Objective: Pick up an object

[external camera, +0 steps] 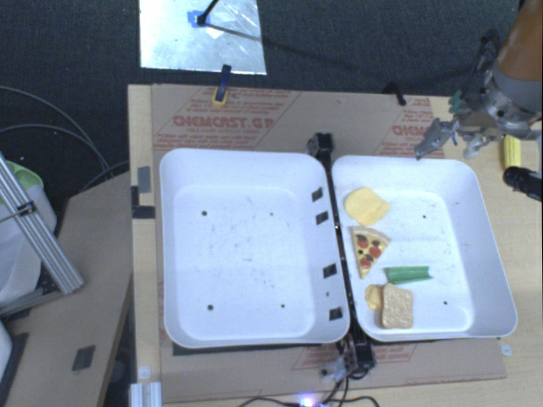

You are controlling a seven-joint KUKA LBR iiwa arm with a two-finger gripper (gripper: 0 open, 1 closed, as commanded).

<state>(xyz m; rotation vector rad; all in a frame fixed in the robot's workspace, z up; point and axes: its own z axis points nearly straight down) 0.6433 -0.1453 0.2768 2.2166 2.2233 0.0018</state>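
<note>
Poised at upper right: two-finger gripper (443,136), apparently spread and empty, above right white bin's (475,227) rim; yellow round slice (366,203) lower left.

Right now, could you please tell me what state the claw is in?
Claw: above the far rim of the right bin, nothing seen between its fingers; open or closed cannot be told.

Metal sheet (202,22) on floor, alu rails (38,236) left.
</note>
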